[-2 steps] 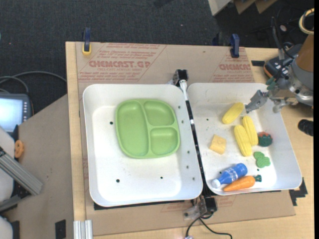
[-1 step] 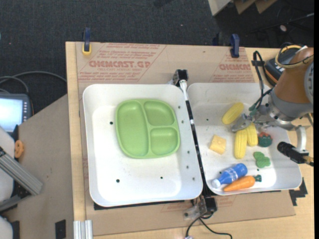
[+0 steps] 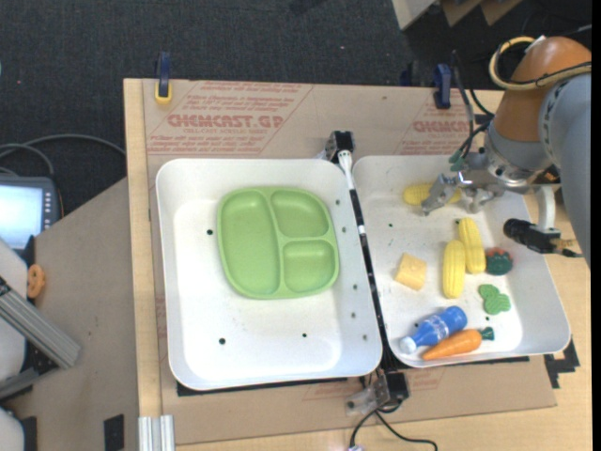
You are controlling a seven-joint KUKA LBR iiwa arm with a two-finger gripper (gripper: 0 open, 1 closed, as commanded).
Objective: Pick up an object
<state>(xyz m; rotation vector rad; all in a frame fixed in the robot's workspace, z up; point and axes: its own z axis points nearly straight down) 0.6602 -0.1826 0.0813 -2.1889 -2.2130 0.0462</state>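
My gripper (image 3: 451, 198) hangs low over the back of the right bin (image 3: 554, 322), its fingers spread open. It stands right at the right end of a small yellow piece (image 3: 417, 194), and a bit of yellow shows between the fingers. Further forward in the same bin lie two yellow corn cobs (image 3: 454, 267) (image 3: 470, 243), a pale yellow cheese wedge (image 3: 410, 272), a blue bottle (image 3: 440, 326), an orange carrot (image 3: 456, 344), a green leafy piece (image 3: 494, 299) and a small red and green item (image 3: 498, 262).
The left bin (image 3: 188, 318) holds a green divided plate (image 3: 279, 241). A black part on the arm (image 3: 531, 236) juts over the right bin's right side. The arm's orange band (image 3: 540, 69) rises at the back right.
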